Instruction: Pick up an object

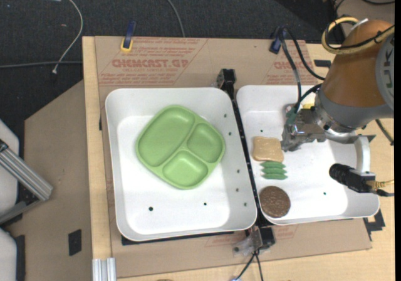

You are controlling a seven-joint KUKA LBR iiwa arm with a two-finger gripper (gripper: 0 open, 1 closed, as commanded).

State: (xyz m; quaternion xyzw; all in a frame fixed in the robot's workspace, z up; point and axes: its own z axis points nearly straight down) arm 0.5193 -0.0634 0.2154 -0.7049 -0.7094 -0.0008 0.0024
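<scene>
Bench point(100, 148): cardboard-covered, fills most of the frame, carries two shallow white bins side by side.

Left bin point(125, 211), centre of frame: holds a green divided plate point(180, 146), lying flat and slightly turned, well apart from the arm.

Right bin point(313, 201), right of centre: holds three small candidates along its left wall. From top to bottom of frame: tan toast-like slice point(267, 148), green bean-pod piece point(274, 170) just below it and touching or nearly so, brown round patty point(275, 201) near the bin's lower left corner.

Arm point(357, 79): enters from the right edge, orange band in the upper right, wrist low over the right bin.

Gripper point(293, 138): just right of the tan slice, near its upper right edge. Finger state too obscured by the wrist body to read; cannot tell whether apart or together. Nothing visibly between them.

Progress, as judged: approach stage only. No object lifted; all three small items and the plate resting in the bins. Remaining: settle on a target (tan slice looks nearest), close on it, raise it clear of the bin floor.
</scene>
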